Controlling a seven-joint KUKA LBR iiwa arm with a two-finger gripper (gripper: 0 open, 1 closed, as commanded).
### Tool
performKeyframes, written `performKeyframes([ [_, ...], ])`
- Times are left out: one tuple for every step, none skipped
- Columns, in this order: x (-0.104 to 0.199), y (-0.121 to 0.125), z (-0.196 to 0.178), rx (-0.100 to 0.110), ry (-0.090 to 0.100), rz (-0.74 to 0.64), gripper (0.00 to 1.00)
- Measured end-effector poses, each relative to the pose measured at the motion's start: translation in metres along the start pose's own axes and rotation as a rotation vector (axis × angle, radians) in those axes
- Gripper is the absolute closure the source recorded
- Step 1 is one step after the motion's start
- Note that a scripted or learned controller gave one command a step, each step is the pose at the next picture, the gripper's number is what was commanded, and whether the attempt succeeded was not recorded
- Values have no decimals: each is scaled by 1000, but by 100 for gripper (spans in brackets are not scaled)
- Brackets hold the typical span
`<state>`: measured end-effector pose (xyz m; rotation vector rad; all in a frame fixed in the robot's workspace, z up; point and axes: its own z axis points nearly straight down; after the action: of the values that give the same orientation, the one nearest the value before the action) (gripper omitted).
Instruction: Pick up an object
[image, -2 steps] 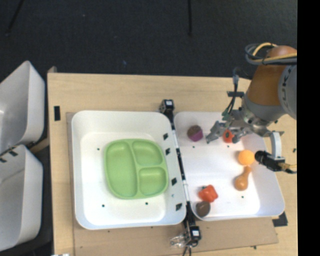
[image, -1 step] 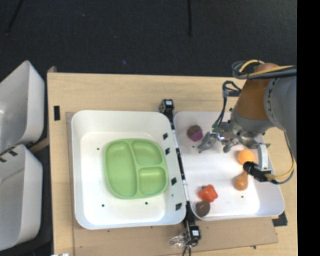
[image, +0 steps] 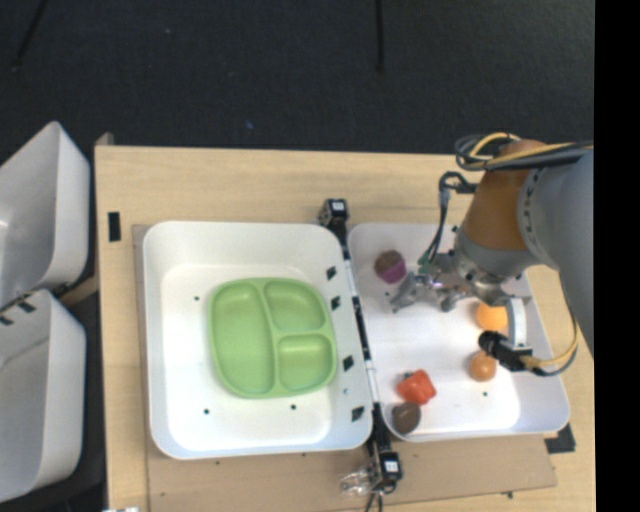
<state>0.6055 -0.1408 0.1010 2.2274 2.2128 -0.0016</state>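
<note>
Gripper (image: 418, 290) sits low in right bin (image: 540, 405) beside purple object (image: 390, 266), presumably lined up for a grab; finger state cannot be told

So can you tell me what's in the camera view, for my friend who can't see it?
A grey robot arm's pincer hangs low over the right white bin, near a purple object, with a red one, a brown one and two orange ones around. The left bin holds a green divided plate.
</note>
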Motion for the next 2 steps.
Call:
performKeyframes([
  [-1, 0, -11, -3, 0, 6, 100],
  [7, 0, -59, -2, 1, -9, 100],
])
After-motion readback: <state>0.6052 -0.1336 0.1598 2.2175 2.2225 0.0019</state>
